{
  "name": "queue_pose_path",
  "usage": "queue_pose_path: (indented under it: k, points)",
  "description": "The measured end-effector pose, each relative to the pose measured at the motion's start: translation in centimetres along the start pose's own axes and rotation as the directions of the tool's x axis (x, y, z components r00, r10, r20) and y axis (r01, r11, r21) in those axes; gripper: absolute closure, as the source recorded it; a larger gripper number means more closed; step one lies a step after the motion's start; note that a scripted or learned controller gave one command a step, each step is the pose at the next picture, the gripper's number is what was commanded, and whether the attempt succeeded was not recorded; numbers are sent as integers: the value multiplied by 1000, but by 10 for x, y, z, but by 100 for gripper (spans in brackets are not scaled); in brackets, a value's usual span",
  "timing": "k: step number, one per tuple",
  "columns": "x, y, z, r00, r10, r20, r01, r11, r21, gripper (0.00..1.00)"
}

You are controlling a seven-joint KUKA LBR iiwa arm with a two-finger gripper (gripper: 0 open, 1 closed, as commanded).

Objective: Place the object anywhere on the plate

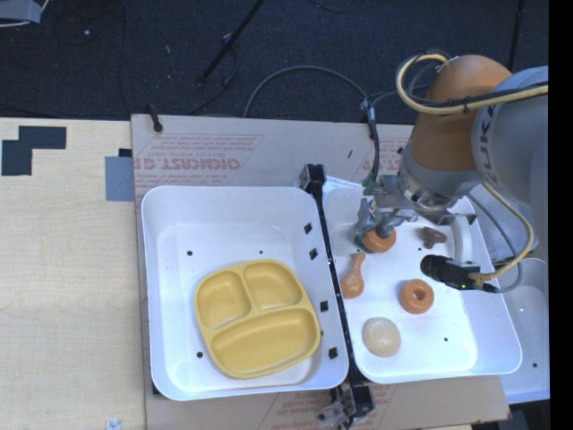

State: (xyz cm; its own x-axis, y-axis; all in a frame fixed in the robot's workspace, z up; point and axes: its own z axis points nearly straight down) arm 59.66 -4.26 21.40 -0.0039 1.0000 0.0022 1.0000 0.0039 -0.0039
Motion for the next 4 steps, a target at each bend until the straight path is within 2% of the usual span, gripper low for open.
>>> queue_pose_path:
  k: [2, 3, 4]
  points:
    - [101, 17, -20, 1000, -2, 0, 2, 1000, -2, 100]
    - [150, 23, -6, 1000, -1, 1, 1, 1000, -1, 100]
    - [148, 23, -7, 1000, 1, 3, -1, 1000, -1, 0]
